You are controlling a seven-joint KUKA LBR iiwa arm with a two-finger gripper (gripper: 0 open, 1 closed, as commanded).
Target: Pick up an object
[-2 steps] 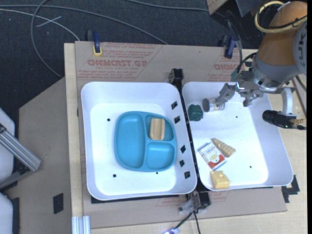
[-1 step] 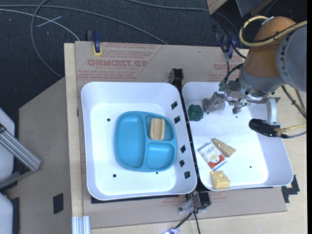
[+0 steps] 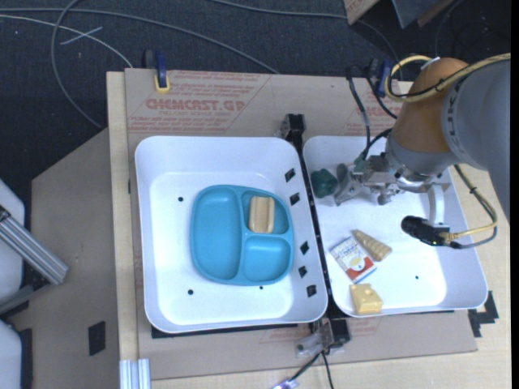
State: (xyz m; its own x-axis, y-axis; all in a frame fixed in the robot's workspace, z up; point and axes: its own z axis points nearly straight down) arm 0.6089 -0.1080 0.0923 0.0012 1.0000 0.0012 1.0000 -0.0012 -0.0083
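Observation:
In the right bin (image 3: pixel 462 286) a dark green object (image 3: pixel 324 182) lies at the far left, close to the divider. My gripper (image 3: pixel 345 186) is low over the bin just to the right of this green object, touching or nearly touching it, and the grey and orange arm (image 3: pixel 430 120) reaches in behind it. A tan cone-shaped piece (image 3: pixel 373 245), a white and red packet (image 3: pixel 350 258) and a yellow block (image 3: pixel 366 299) lie nearer the front, apart from the gripper.
The left bin (image 3: pixel 162 298) holds a blue divided plate (image 3: pixel 219 237) with a tan bread-like piece (image 3: pixel 261 214) in its upper right compartment. A black plug on a yellow cable (image 3: pixel 423 230) hangs over the right bin's middle. Black clips run along the divider (image 3: pixel 306 217).

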